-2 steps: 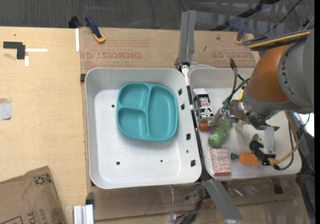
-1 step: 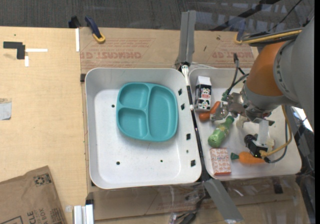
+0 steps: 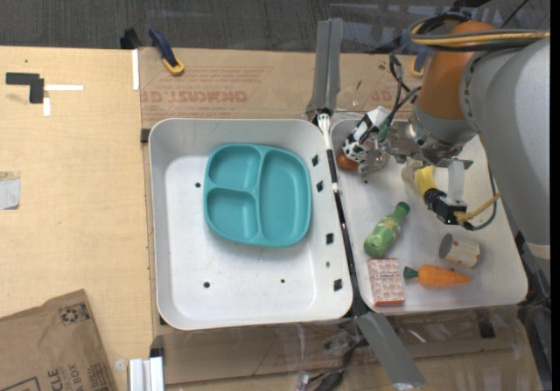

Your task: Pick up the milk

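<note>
The grey arm reaches into the right-hand bin with its jaws low at the bin's far left corner, right against the milk, a small white carton with black patches that stands tilted beside the wall dividing the two bins. Whether the jaws are wide or narrow cannot be told, as wrist and cables crowd the spot, and the carton cannot be seen between them. The nearest risk is that tilt: jaws closing on a leaning carton may catch only an edge and let it slip or topple against the wall. Just below the carton lies a small red thing, close enough to be pinched along with it or nudged under it. On the jaws' other side a yellow item sits near the wrist, where a swing on lifting could knock it. Further off lie a green bottle, a small cup, a carrot and a pink box, likely clear of trouble. Farthest away, a teal plate rests in the left bin.
</note>
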